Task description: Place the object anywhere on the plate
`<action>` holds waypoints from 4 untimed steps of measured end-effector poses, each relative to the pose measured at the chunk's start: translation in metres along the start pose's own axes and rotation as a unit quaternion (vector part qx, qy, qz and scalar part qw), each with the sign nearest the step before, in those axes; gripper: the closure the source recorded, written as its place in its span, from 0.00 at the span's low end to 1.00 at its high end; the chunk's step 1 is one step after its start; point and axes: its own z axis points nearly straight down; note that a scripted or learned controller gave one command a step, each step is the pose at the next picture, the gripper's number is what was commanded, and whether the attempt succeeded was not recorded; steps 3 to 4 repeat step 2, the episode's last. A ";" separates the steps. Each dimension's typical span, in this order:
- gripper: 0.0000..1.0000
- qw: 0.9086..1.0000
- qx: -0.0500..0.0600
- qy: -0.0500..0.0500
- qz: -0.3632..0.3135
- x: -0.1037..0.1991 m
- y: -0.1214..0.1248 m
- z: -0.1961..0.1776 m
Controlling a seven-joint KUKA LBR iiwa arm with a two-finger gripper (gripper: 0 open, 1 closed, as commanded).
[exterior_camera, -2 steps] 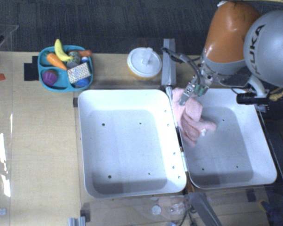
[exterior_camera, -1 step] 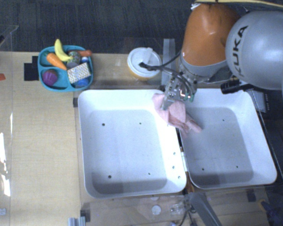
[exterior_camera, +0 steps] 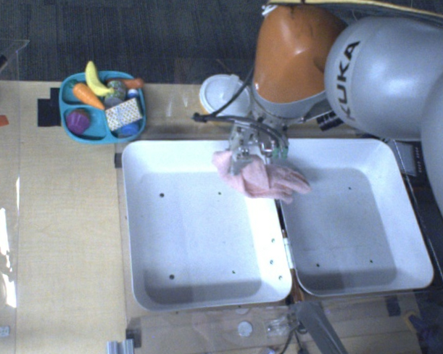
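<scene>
The gripper [exterior_camera: 258, 151] hangs over the back edge of the left bin [exterior_camera: 174, 283], its fingers clamped on a pink cloth [exterior_camera: 261, 177] that droops across the seam toward the right bin [exterior_camera: 370, 269]. The arm's orange band hides the gripper's upper part. Behind the left bin, a white bowl-like dish [exterior_camera: 219, 96] is partly covered, and a blue tray [exterior_camera: 81, 132] holds toy food.

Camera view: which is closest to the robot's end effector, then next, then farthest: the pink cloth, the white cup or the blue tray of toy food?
From the end effector:
1. Pink cloth, right at it, over the seam between the bins.
2. White cup, behind the bins.
3. Blue tray of toy food, far left on the bench.
</scene>
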 end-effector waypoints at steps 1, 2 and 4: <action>1.00 1.000 -0.001 0.000 -0.002 0.002 0.053 -0.008; 0.00 1.000 -0.001 0.000 -0.002 0.002 0.053 -0.008; 0.00 1.000 -0.001 0.000 -0.002 0.002 0.053 -0.008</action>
